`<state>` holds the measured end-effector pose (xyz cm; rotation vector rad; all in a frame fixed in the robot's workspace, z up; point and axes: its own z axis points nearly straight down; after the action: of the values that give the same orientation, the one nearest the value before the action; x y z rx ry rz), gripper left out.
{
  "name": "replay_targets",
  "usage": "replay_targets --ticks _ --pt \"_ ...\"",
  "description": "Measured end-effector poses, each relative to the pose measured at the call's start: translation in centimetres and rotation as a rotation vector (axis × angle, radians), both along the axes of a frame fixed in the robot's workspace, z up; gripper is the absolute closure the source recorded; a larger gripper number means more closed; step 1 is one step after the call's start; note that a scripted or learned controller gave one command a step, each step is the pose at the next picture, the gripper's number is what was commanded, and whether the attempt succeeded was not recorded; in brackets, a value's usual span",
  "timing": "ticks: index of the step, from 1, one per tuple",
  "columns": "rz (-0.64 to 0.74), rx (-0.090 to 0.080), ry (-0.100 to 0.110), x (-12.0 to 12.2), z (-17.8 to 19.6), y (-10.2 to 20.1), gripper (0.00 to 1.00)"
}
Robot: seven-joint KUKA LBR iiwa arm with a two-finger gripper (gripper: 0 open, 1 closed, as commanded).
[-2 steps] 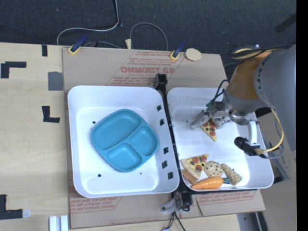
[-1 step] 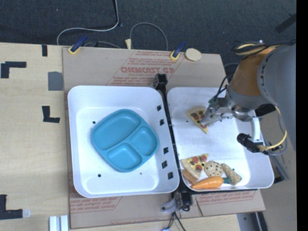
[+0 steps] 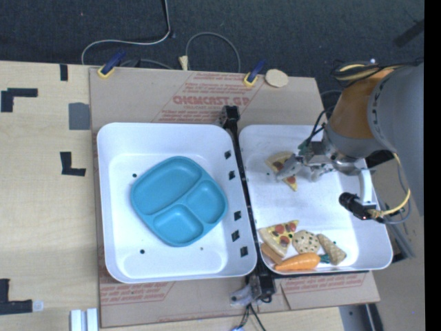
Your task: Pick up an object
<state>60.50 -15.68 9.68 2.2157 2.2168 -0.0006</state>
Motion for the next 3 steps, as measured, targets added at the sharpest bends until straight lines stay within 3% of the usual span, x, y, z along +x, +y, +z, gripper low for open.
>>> replay_targets --ticks 1,2,3 --pt "0.005 0.003 0.002 3.5 -1.1 4.8 0.00" --pt "0.001 0.007 0.003 4.3 -1.1 3.8 0.00" --pt "0.002 0.003 0.002 4.3 -1.1 5.2 0.00"
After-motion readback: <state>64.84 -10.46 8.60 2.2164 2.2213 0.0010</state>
